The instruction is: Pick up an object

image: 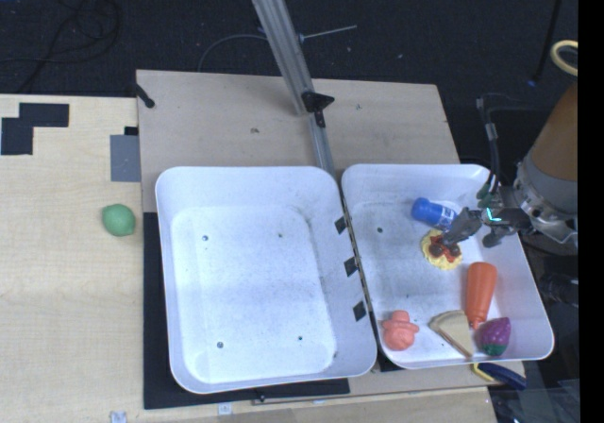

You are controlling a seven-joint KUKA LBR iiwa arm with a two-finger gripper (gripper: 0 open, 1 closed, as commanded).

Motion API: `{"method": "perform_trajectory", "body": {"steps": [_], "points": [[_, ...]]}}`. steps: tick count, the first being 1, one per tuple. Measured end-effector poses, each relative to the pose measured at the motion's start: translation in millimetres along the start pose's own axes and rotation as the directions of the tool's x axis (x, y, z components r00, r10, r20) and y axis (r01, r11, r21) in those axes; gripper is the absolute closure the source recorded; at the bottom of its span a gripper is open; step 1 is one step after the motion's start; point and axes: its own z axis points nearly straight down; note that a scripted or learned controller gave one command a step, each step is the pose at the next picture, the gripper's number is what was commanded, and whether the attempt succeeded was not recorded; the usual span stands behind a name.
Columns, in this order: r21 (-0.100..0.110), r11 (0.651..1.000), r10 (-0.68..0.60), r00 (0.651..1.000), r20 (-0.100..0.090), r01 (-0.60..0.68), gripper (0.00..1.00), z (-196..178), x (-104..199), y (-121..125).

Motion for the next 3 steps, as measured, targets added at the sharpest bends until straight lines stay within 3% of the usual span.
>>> {"method": "perform_trajectory", "body": {"steps": [1,2,3], "points": [[0.0,1.0,0.0,1.0,0.0,0.0,0.0,0.0,0.0,0.0],[0.004,1.0,0.0,1.0,-0.001,0.0,0.0,55.7,2.5,-10.3],[0.005,1.0,0.0,1.0,-0.001,0.0,0.0,114.4,5.8,-3.9]]}}
